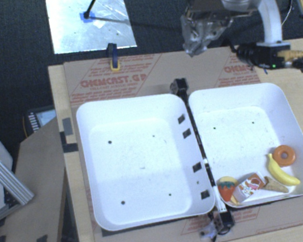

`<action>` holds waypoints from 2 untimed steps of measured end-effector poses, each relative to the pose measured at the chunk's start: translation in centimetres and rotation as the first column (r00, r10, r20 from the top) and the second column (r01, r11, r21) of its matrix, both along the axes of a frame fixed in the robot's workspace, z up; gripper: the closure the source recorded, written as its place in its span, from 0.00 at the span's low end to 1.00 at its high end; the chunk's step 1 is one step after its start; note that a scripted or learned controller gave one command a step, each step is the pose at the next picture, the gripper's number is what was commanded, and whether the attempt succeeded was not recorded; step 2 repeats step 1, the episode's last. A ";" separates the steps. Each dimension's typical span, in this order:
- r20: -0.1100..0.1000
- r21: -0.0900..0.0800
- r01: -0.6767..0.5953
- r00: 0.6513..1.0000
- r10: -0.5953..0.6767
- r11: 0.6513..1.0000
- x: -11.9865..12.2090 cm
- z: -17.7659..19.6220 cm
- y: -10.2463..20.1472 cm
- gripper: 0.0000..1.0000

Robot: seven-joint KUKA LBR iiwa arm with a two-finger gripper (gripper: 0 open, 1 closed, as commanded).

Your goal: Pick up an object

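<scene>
You have two shallow white bins side by side on the counter (132, 69), and the right bin (284, 103) makes the handiest landmark. All the objects lie crowded into its near corner: a yellow banana (281, 172) curves along the near right side, an orange ring like a small donut (284, 154) touches the banana's upper end, and a small tan wedge (275, 185) rests just beside the banana's lower end. Toward the bin's near left corner you see a red and white packet (247, 186), and pressed against that, next to the divider between the bins, a round orange and red piece (227, 187) that is too blurred to name. The rest of the right bin's floor shows only a few dark dots. The left bin (89, 155) sits touching the right bin along the black hinged strip (195, 139) that joins them. The pincer (195, 42) hangs beyond the right bin's far left corner, above the printed brown board under the bins, well apart from the cluster of objects and with nothing between its tips; whether it is spread or closed you cannot tell from this angle. Past the left bin's far edge, a silvery sheet (90, 18) lies on the dark floor.
</scene>
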State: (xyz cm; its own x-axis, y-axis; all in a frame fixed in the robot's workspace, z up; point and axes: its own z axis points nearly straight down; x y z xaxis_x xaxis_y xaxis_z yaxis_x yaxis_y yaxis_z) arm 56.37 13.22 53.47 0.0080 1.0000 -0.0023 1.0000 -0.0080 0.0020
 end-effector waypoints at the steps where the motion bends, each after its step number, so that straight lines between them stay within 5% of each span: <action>1: 0.001 0.000 0.000 1.000 0.000 1.000 -2.6 -0.4 -8.5 1.00; 2: 0.001 0.000 0.000 1.000 0.000 1.000 -2.6 -0.4 -8.5 1.00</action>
